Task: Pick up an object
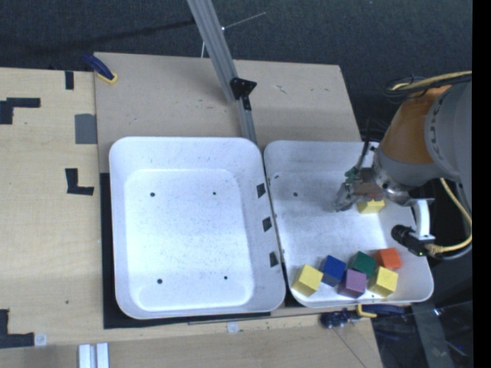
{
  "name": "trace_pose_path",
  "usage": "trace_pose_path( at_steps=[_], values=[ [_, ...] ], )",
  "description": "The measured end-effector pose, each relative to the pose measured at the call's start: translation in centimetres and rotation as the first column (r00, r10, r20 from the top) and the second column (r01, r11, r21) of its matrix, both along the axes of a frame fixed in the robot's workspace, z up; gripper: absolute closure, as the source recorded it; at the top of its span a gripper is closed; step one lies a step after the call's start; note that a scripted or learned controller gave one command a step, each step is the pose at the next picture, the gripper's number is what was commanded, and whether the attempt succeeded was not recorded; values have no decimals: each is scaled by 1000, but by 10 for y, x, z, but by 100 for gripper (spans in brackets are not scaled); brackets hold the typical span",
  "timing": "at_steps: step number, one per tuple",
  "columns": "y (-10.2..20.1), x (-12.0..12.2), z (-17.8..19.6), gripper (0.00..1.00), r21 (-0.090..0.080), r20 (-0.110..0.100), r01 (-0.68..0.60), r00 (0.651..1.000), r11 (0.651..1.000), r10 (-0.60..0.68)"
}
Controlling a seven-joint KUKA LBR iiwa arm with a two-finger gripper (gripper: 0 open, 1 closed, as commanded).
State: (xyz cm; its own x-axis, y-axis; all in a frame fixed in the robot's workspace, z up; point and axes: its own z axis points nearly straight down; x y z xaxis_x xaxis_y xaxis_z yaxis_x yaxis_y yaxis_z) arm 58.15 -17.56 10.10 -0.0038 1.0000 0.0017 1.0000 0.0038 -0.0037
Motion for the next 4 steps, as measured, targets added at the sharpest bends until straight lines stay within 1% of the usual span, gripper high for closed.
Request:
trace_pose_path(
  at_steps=[1, 2, 3, 4],
  values=[
    [11, 4, 51, 100, -2, 7, 1, 1000, 1000, -1],
    [18, 9, 96, 100, -2, 8, 1, 1000, 1000, -1],
    [18, 10, 117, 100, -2, 5, 2, 1000, 1000, -2],
    [65, 21, 111, 100, -1, 2, -2, 1000, 1000, 2]
  ],
)
